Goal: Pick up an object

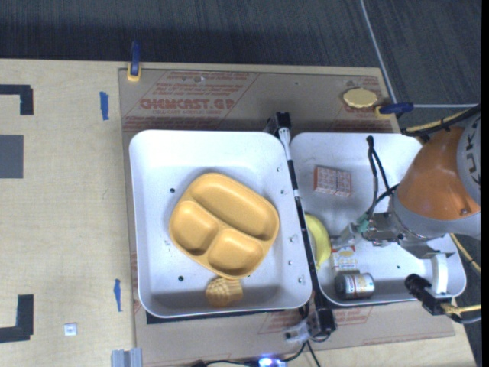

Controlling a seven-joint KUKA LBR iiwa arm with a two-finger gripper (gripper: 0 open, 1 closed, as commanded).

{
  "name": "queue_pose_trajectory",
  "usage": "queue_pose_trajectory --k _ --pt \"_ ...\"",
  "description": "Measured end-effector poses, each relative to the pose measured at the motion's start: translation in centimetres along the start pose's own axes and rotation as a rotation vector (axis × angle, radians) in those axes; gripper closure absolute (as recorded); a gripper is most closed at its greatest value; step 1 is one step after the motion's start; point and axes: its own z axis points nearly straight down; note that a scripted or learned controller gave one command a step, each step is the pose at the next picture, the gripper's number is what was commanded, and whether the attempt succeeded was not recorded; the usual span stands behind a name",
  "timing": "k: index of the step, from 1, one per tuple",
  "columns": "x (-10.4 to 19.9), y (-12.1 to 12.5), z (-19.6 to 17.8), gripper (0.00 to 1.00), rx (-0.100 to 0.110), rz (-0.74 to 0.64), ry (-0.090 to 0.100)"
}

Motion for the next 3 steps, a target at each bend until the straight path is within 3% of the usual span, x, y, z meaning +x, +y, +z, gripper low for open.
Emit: queue_pose_trajectory --k 3 --pt "0.99 -0.20 0.87 0.00 0.005 0.003 -0.001"
